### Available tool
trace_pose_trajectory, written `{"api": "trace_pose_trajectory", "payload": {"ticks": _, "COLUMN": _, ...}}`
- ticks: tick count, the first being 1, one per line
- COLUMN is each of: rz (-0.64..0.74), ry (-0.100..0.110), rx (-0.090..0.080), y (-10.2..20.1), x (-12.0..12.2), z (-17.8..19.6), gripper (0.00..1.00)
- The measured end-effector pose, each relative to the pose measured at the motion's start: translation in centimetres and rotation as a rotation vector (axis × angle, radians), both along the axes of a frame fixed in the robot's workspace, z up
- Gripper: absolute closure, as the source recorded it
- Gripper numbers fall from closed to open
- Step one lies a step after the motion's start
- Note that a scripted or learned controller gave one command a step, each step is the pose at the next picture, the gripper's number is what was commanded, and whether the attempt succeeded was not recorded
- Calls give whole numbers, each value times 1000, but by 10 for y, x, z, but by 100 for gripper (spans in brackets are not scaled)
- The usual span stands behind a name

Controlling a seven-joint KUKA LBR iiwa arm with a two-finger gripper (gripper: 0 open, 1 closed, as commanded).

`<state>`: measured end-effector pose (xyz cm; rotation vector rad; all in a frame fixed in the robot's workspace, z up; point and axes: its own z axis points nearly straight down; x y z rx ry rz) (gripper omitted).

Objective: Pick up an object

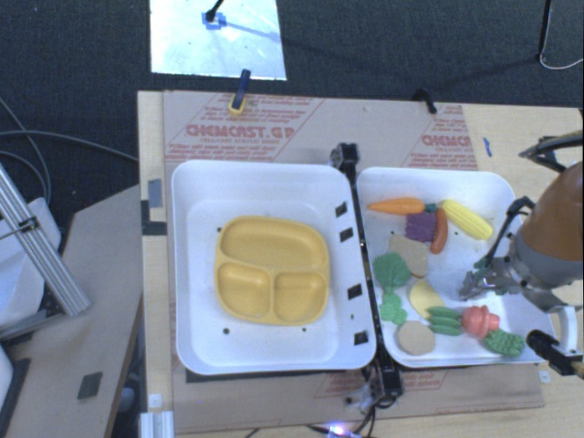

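Camera view from above: my claw hangs low over the right bin, near that bin's right wall, reaching in from the table's right edge. Whether it is open or closed, I cannot tell; its tip is dark and small against the white floor, and I see nothing clearly caught in it.

Toy food lies around me in this bin. Closest is the red strawberry, just beside my claw toward the bin's front edge. A green bean pod lies next to the strawberry on its left, and a bumpy green piece sits in the front right corner. A pale yellow wedge rests left of my claw, near the middle of the bin, and a tan round slice lies by the front edge. Farther off, along the back edge, are the carrot, a purple piece and the corn cob. A leafy green lettuce sits by the bin's left wall.

In the left bin, a yellow divided plate lies in the centre, well apart from me.
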<state>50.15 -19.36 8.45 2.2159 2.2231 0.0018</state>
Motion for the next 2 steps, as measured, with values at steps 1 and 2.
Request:
{"api": "trace_pose_trajectory", "payload": {"ticks": 1, "rz": 3, "ry": -4, "rx": -2, "y": -7, "x": 52, "z": 1, "gripper": 100}}
{"api": "trace_pose_trajectory", "payload": {"ticks": 2, "rz": 2, "ry": -2, "rx": 0, "y": 7, "x": 76, "z": 1, "gripper": 100}}
